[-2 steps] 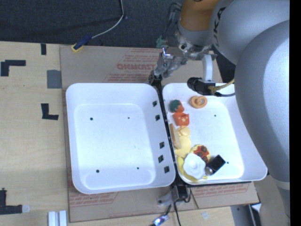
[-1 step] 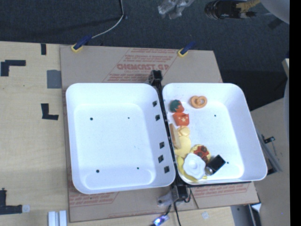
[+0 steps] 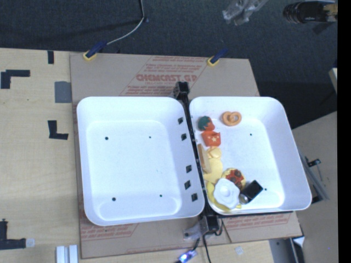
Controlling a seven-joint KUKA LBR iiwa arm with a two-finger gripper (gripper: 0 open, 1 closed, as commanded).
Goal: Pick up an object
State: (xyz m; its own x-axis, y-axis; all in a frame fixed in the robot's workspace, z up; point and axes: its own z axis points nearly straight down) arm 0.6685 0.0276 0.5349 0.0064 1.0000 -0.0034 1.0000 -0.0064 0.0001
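Note:
The right bin [image 3: 274, 147] holds a cluster of small objects along its left wall. An orange ring-shaped piece [image 3: 231, 118] lies near the back, beside a green and red piece [image 3: 205, 123]. Below them sit a red-orange piece [image 3: 211, 138] and pale yellow pieces [image 3: 214, 163]. At the front lie a white round object [image 3: 225, 192], a black block [image 3: 251, 190], a red and dark piece [image 3: 235, 176] and a yellow curved piece [image 3: 210, 193]. My gripper [image 3: 243, 7] is blurred, high above the dark floor beyond the bins, far from all the objects.
The left bin [image 3: 131, 158] stands beside the right one on a cardboard sheet [image 3: 164, 75]. A cable [image 3: 131, 29] runs over the dark floor at the back. Black clips [image 3: 189, 169] line the wall between the bins.

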